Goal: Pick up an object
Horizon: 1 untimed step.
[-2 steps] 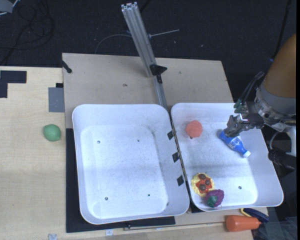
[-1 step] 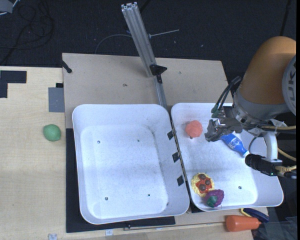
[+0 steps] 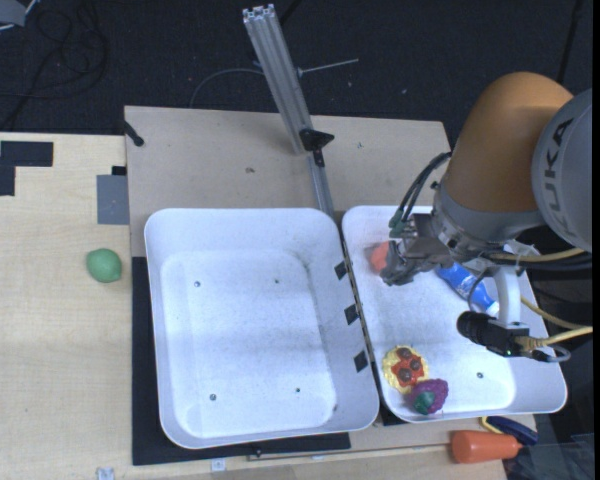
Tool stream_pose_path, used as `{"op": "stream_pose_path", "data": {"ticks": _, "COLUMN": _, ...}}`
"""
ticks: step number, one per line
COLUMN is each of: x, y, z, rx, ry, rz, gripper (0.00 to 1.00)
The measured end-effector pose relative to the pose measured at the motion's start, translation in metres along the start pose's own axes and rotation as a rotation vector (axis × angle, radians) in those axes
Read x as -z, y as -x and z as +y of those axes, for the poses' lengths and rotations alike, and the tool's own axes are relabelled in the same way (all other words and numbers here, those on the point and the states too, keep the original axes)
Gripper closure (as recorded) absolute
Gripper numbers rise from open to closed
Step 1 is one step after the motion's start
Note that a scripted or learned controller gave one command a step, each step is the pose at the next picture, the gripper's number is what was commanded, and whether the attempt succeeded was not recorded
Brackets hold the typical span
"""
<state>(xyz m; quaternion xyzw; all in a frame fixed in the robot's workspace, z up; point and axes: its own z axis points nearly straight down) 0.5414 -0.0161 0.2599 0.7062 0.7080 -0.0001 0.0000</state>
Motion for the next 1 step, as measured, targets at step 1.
{"op": "stream_pose_path", "data": {"ticks": 1, "x": -0.0102, "y": -0.0611, "z": -0.0065, "rx": 0.002, "ry": -0.001, "rz": 0.001, "gripper": 1.0}}
